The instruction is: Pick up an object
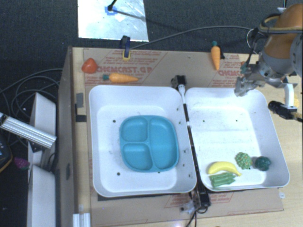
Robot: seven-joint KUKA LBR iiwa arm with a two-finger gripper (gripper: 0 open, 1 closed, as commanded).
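A: Biggest first, what's on the worktop [156, 63]?

B: Two shallow white bins side by side. Left bin [104, 126] holds a blue divided plate [148, 143], roughly centred, flat on the floor of the bin. Right bin [227, 126] has the small stuff, all bunched in its near-right corner.

A: And the arm?

B: Grey arm w/ orange band [289, 20] comes in from the right, top of view. Pincer [242, 90] hangs over the far-right corner of the right bin, abt at the rim. Can't tell whether it's wide or narrow, too blurry and small. Nothing seen in it.

A: Pickable items?

B: Yellow banana [223, 167], green bean bunch [221, 178] just below it and touching or nearly so. Light green broccoli-like piece [243, 160] just right of the banana, then a dark green round item [262, 163] beside that. All well apart from the pincer.

A: Anything outside the bins?

B: On the worktop behind the bins: a carrot [122, 78] lying flat by the left bin's far edge, a red-orange item [89, 65] to its left, another carrot [216, 56] near the right bin's far side. Foil-like sheet [112, 13] on the dark floor beyond.
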